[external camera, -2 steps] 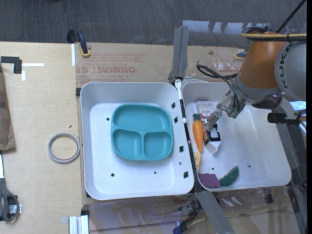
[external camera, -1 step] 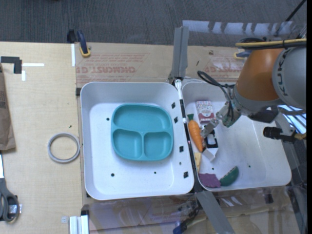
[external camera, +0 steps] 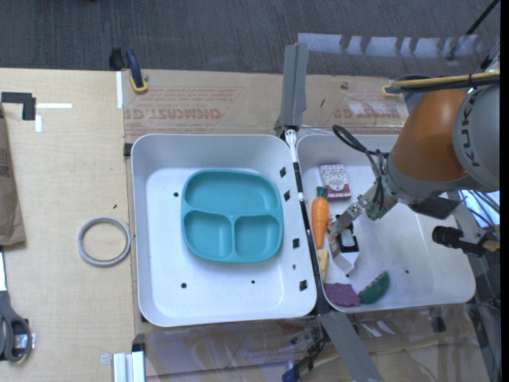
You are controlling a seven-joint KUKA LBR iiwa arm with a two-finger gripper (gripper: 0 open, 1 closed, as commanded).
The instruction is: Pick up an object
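- Jaws (external camera: 343,228) sit low in the right bin (external camera: 445,289), just right of the carrot (external camera: 319,221). Dark finger parts blur together from this angle; can't tell whether they're parted or closed. Nothing visibly between them.
- Step in hand, my read: approach/descend phase of a pick, no grasp confirmed. Nearest candidate is the carrot, lying lengthwise along the bin's left wall, green top toward the far end.
- Next move would need: a small shift toward the left wall to centre on the carrot, fingers straddling its narrow axis, then close and lift. The wall is tight beside it, so finger clearance on that side is the risk.
- Other right-bin contents: small red-and-white box (external camera: 335,179) near the far wall, just beyond the carrot; purple piece (external camera: 343,294) and green piece (external camera: 374,287) touching each other at the near wall; a yellowish bit (external camera: 323,259) below the carrot, too small to identify.
- Left bin (external camera: 159,285): one teal divided plate (external camera: 233,216), three compartments, roughly centred, nothing in it.
- Arm (external camera: 433,138) reaches in from the right, orange band above the wrist, over the right bin's far corner.
- Bench (external camera: 60,173) outside the bins: a grey ring (external camera: 104,240) left of the left bin, well apart from the work.
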